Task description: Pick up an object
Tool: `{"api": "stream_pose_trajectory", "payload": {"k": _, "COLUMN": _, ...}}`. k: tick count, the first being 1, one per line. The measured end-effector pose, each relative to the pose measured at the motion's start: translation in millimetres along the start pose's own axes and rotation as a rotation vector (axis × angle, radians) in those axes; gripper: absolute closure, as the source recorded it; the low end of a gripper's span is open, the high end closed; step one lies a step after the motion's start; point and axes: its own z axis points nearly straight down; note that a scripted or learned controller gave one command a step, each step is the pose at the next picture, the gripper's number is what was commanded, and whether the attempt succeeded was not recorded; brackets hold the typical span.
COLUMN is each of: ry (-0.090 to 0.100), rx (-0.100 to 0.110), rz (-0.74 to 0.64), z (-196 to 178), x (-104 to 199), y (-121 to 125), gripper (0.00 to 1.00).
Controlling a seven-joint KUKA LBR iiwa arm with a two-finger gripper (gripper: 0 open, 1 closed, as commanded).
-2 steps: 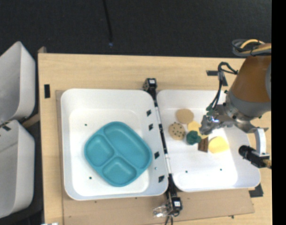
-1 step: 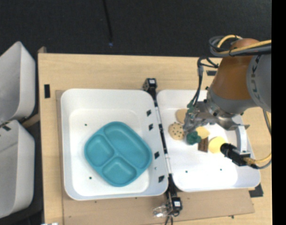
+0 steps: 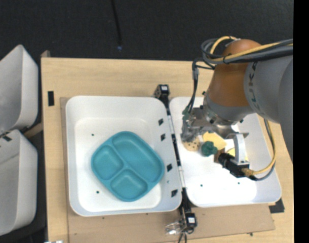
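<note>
Two bins flank a KUKA gripper [image 3: 195, 130] (its state can't be told) near the right bin's [image 3: 245, 191] left wall, above a small teal-and-yellow toy [image 3: 209, 147], probably light, rigid, best pinched across its teal knob.

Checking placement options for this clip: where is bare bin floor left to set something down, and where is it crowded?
Bare: the left bin along its far wall behind the blue tray, and the right bin's near floor. Crowded: under the tool, where a green piece and a yellow piece lie.

A blue three-compartment tray [image 3: 126, 165] lies flat in the left white bin [image 3: 76, 135].
</note>
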Motion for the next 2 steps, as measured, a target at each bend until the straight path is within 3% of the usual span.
{"api": "stream_pose_trajectory", "payload": {"k": 2, "ry": 0.000, "rx": 0.002, "rz": 0.000, "z": -6, "x": 108, "y": 23, "gripper": 1.00}}
